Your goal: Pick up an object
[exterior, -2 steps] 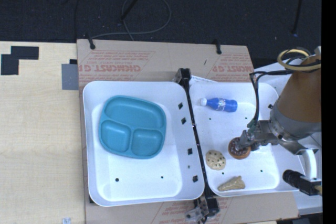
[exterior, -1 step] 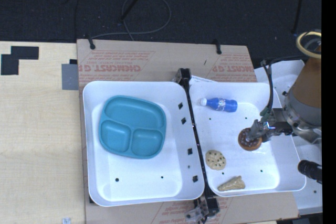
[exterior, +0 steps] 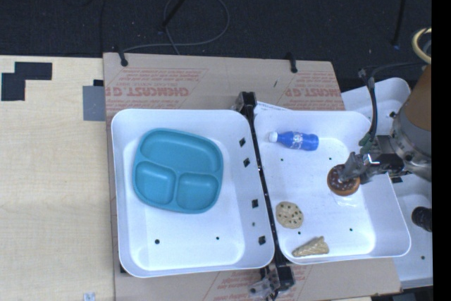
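Where the grey arm reaches in from the right, its gripper (exterior: 345, 178) sits low over a round brown, doughnut-like object (exterior: 343, 185) in the right white bin (exterior: 384, 243), partly hiding it; whether it grips is unclear. A blue bottle (exterior: 294, 141), a speckled cookie (exterior: 289, 214) and a tan wedge (exterior: 311, 247) lie apart from it.

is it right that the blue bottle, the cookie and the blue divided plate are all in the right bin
Not quite. The camera view shows the blue bottle and the cookie in the right bin, but the blue divided plate lies in the left bin.
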